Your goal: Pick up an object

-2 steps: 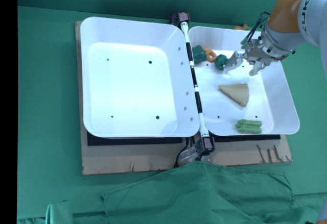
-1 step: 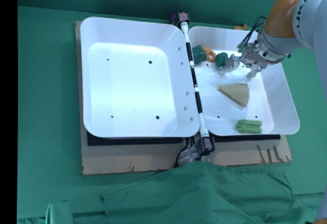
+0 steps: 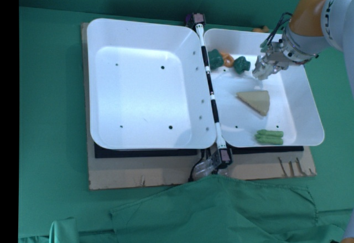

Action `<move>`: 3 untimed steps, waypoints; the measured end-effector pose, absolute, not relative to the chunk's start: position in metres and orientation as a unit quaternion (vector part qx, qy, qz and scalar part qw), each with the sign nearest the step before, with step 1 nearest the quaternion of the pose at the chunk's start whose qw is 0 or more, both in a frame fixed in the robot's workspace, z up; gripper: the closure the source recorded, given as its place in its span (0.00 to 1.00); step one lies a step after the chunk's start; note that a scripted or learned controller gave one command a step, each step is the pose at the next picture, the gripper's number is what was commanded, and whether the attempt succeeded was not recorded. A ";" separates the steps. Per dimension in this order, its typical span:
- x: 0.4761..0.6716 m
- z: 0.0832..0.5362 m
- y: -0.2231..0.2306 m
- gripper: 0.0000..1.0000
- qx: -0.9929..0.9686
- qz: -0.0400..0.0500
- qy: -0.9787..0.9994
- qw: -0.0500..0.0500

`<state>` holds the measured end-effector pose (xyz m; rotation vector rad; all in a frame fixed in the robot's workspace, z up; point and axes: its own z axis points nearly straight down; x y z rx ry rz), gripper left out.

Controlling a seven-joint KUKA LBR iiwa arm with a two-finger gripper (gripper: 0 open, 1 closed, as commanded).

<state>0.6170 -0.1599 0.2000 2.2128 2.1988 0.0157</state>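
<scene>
The right bin (image 3: 301,104) holds a tan wedge-shaped slice (image 3: 255,101) near its middle. A green pod-like piece (image 3: 269,136) lies by the front rim. Two dark green broccoli-like pieces (image 3: 214,59) (image 3: 241,64) sit at the far left with a small orange piece (image 3: 227,56) between them. My gripper (image 3: 261,72) hangs over the right bin's far part, just right of the second broccoli piece and above the tan slice. Nothing shows between its fingers.
The left bin (image 3: 146,82) sits beside the right one, with a black-and-white rod (image 3: 209,88) running along the seam between them. Both rest on a cardboard sheet (image 3: 138,178). Green cloth (image 3: 221,208) bunches at the front.
</scene>
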 end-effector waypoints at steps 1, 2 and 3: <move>0.613 0.262 -0.168 1.00 0.708 0.003 0.706 0.006; 0.618 0.310 -0.174 1.00 0.708 0.002 0.706 0.005; 0.622 0.363 -0.184 1.00 0.708 0.003 0.706 0.006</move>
